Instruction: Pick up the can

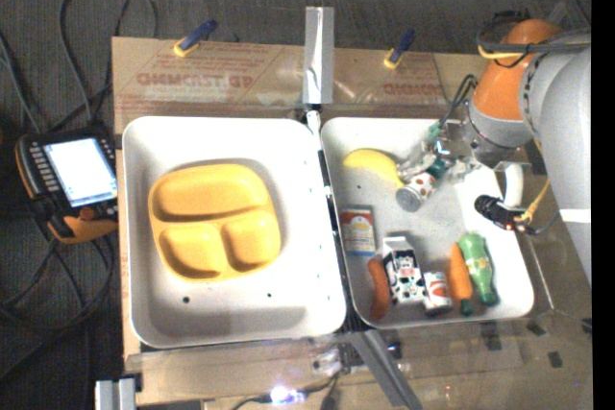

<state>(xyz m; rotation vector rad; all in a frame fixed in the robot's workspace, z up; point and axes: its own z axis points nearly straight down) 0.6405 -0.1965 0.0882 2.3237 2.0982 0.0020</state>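
Front edge of the right bin [434, 314] is crowded: sausage [379, 286], cow-print carton [404, 274], small red-and-white pack [437, 292], carrot [461, 277], green bottle [478, 266]. Red box [357, 231] sits further back by the divider. Left bin [139, 235] has the yellow tray [215, 220].

Can [417, 187] is at the back of the right bin, tipped on its side, silver end toward me, just beside the banana [372, 164]. Gripper [444, 156] is right on top of its far end. I can't tell the finger state, too cluttered there to read.

Risks as I see them:
- Can is round and lying down, so it could roll or squirt out as the pads close.
- Banana is close enough to get nudged or caught in the grasp.
- Grip looks to be near one end, so the can could pivot and drop on lift.
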